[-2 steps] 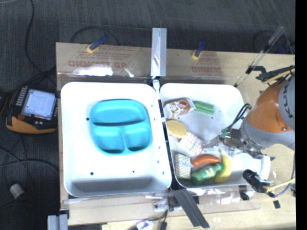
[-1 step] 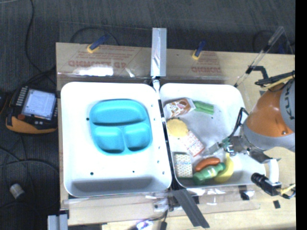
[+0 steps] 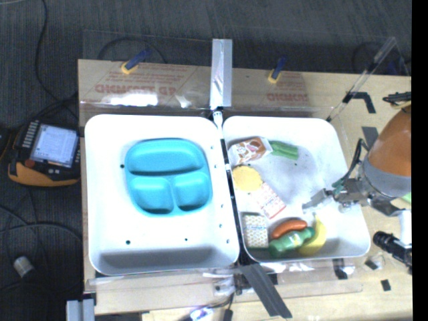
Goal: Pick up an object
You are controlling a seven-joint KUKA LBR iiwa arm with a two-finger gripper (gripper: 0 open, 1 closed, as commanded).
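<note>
The right bin (image 3: 334, 139) holds several small items. A brown and white packet (image 3: 249, 150) and a green piece (image 3: 284, 150) lie at the back. In the middle are a yellow round piece (image 3: 245, 178) and a pink and white box (image 3: 269, 200). At the front sit a white mesh item (image 3: 254, 229), a red sausage shape (image 3: 289, 227), a green toy (image 3: 286, 242) and a yellow banana (image 3: 317, 236). My gripper (image 3: 329, 196) hangs low over the bin's right side, just above and right of the banana, with nothing visibly in it.
The left bin (image 3: 100, 179) bears a blue divided tray (image 3: 167, 176). The grey arm with its orange band (image 3: 394, 149) comes in over the right bin's right wall. A handheld screen device (image 3: 47, 149) lies on the floor to the left.
</note>
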